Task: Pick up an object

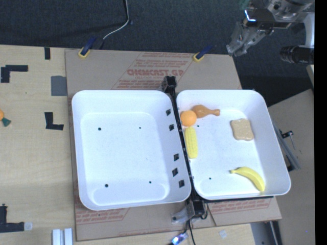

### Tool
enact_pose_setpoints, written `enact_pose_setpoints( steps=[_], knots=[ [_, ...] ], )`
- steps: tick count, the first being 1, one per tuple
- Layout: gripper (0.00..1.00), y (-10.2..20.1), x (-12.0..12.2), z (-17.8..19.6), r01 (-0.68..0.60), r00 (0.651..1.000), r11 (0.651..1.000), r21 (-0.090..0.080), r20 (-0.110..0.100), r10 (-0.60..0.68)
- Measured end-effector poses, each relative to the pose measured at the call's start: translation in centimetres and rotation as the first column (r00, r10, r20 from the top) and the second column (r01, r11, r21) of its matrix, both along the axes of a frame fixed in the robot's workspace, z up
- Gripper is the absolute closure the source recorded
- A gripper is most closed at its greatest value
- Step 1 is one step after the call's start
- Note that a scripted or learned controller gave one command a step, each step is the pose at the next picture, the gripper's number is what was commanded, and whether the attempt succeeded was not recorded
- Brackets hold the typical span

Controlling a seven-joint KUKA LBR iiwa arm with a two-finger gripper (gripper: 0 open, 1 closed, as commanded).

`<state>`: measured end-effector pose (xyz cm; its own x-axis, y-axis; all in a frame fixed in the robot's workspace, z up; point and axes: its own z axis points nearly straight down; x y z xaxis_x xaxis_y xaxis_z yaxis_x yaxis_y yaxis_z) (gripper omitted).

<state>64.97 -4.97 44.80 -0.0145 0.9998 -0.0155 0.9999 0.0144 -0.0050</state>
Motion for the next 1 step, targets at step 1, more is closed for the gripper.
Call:
enact_pose_setpoints(
  steps=[1],
  knots=[
    [1.00,0.09,0.03,0.96,-0.001,1.000,1.000,-0.001,0.000,0.001]
  ],
)
